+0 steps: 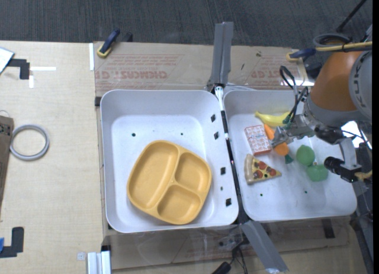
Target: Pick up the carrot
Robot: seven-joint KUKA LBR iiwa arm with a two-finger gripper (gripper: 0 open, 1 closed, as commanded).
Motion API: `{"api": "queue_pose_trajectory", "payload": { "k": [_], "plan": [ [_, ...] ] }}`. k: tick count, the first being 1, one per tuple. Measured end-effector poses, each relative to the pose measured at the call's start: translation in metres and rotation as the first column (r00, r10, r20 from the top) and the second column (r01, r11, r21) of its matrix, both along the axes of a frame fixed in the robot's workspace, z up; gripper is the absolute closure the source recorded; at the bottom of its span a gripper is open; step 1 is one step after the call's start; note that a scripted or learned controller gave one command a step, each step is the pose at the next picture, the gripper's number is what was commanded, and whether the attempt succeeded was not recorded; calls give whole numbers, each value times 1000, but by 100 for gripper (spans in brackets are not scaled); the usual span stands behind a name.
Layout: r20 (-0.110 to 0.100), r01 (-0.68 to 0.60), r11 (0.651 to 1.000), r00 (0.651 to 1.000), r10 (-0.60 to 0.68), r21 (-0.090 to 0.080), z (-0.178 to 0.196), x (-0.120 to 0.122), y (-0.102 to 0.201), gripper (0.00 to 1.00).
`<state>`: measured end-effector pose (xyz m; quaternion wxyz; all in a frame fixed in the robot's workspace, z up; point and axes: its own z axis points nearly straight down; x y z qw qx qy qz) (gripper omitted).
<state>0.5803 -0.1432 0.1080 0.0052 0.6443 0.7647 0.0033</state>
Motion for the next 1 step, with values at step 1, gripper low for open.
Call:
{"api": "queue_pose_trajectory", "payload": {
  "k": [1],
  "plan": [
    [-6,106,994,994,-106,3,-12,46,-72,100]
  ]
}}
